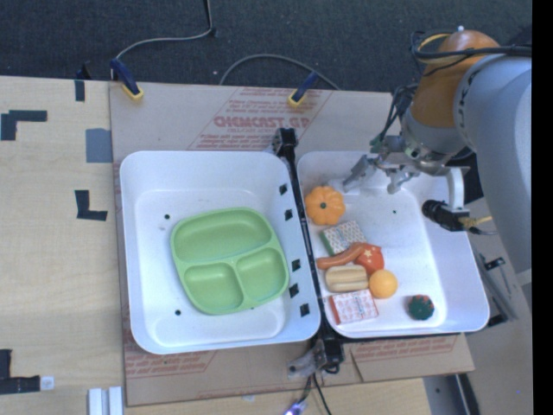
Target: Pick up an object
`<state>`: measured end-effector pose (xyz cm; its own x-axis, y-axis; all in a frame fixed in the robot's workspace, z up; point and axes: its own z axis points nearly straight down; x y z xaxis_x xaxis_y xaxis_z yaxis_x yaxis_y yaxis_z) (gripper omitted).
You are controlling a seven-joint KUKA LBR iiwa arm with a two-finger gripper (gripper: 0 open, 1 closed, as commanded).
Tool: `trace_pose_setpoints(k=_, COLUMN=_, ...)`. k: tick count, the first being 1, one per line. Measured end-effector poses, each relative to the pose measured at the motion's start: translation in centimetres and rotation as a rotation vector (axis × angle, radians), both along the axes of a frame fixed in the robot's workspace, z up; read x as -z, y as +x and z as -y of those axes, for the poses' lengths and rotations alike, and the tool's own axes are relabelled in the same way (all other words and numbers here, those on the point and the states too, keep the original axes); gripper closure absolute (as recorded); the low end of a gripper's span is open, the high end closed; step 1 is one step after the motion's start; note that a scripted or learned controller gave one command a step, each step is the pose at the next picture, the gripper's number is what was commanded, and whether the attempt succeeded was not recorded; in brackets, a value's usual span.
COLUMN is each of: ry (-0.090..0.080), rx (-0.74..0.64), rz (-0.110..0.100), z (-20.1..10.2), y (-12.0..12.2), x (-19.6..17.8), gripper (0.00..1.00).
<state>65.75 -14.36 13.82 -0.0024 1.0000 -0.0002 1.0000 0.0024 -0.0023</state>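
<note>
While your arm [484, 102] leans in from the right, its gripper [378, 180] hangs over the far end of the right bin [449, 271] with both fingers spread apart and nothing between them — you can see one fingertip [352, 180] angled toward the pumpkin side and the other pointing down at bare white floor. Just beside that near finger, up against the divider, sits a small orange pumpkin [324, 205], close to the claw but not touched by it. Follow the bin toward the camera and you get the cluster: a pale patterned packet [344, 235], a red sausage-like piece [340, 256] lying beside a red tomato-like piece [371, 257], a hot dog in a bun [346, 277], an orange ball [383, 284] and a red-and-white packet [352, 306] — all bunched together along the divider side. Off by itself in the near right corner is a small dark green-and-red item [421, 307], too small to name. Over in your left bin [147, 232], a green divided tray [230, 259] lies flat in the middle.
</note>
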Motion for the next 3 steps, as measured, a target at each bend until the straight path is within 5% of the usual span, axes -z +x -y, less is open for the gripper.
trace_pose_setpoints(k=1, ry=0.001, rx=0.000, rz=0.000, z=-5.1, y=1.0, x=4.6, gripper=0.00)
trace_pose_setpoints(k=3, ry=-0.002, rx=0.001, rz=0.004, z=-5.0, y=-1.3, x=5.2, gripper=0.00)
